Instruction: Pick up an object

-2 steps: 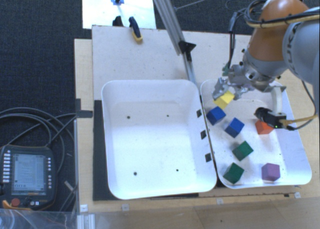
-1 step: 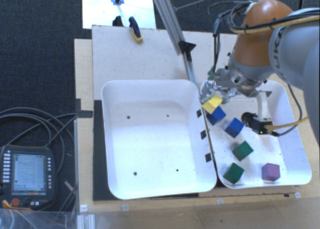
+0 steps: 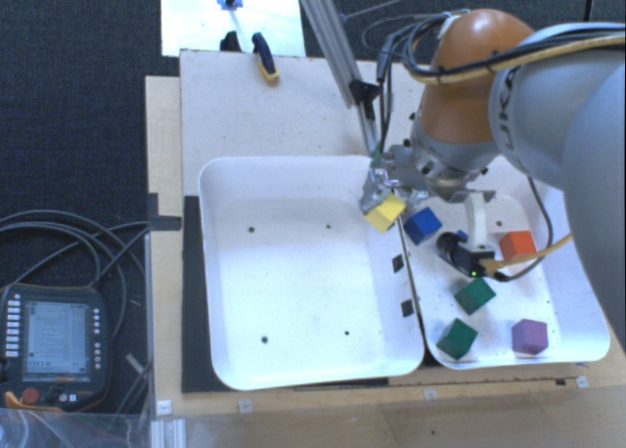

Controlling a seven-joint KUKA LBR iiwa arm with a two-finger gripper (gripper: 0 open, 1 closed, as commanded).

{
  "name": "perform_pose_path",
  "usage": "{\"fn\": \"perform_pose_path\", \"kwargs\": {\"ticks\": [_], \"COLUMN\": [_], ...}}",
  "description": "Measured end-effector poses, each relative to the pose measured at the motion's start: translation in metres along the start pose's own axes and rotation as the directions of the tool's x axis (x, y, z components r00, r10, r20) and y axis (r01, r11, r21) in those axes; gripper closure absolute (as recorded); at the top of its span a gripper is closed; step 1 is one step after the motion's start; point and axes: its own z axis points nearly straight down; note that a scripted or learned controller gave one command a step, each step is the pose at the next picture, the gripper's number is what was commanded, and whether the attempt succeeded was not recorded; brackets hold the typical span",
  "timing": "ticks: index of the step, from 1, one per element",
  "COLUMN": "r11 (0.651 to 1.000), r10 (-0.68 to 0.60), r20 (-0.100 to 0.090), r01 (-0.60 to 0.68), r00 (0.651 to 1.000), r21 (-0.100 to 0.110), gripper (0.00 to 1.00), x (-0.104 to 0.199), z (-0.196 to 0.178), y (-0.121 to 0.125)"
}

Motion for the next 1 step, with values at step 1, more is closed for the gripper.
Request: {"fn": "perform_pose_path", "kwargs": {"ticks": [1], "r11": [1.0], "r10": [0.0], "r20": [-0.001], "r01": [0.0], "r00": [1.0], "r21": [-0.002], "gripper": [1.0], "x": [0.045], "z": [-0.0123], "y": [-0.0022]}}
